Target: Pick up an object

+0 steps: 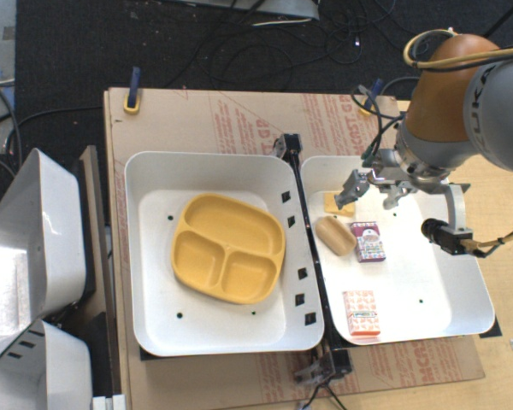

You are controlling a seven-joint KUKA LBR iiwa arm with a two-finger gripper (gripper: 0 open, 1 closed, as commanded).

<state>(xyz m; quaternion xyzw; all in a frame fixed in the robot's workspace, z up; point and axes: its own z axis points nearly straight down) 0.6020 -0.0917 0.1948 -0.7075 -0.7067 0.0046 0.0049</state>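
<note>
Clearly early in the task, judging from the one camera view: nothing lifted yet, everything lying on the bin floors. Gripper (374, 190) hanging over the upper left part of the right bin (462, 301), fingers (352, 190) spread apart, nothing between them. Just below and left of those fingers, a pale yellow block (333, 202), partly tucked under a tan, rounded, bread-like roll (333, 234) lying at a slant near the divider between the bins. Touching or nearly touching the roll on its right, a small box (368, 242) with a dark purple and white printed face, lying flat. Well apart from those, near the front edge of the same bin, a flat white packet with orange print (362, 313). Over in the left bin (145, 254), a yellow compartment tray (228, 248), three sections, resting open side up and alone. Likeliest target, as a guess only, the yellow block or the roll, being nearest the open fingers. Left to do: descend, close on one thing, raise it clear. Roll looking smooth and curved, possibly prone to slipping; box offering flat sides, probably an easier grip.
</note>
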